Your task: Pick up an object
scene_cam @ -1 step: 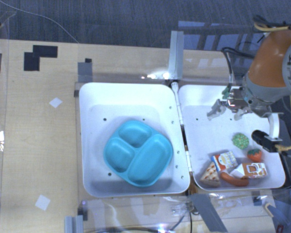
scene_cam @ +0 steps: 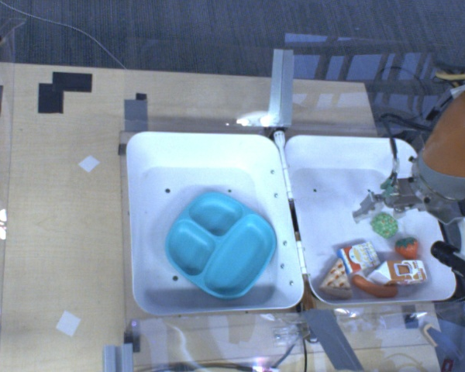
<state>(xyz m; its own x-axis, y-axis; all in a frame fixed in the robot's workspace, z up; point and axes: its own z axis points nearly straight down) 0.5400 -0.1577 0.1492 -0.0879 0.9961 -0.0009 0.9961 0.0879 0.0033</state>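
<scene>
The left bin [scene_cam: 139, 231] carries a blue plate [scene_cam: 221, 244]. In the right bin [scene_cam: 325, 169], toward its right edge, the gripper [scene_cam: 370, 207] hangs released, grasping nothing, beside a green ball [scene_cam: 385, 225]. It looks light and bumpy; pinching its middle should work.

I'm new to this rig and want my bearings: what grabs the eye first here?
A bright blue divided plate fills the left bin. In the right bin, small toy foods cluster at the near corner, and the gripper hovers just above a green ball.
</scene>
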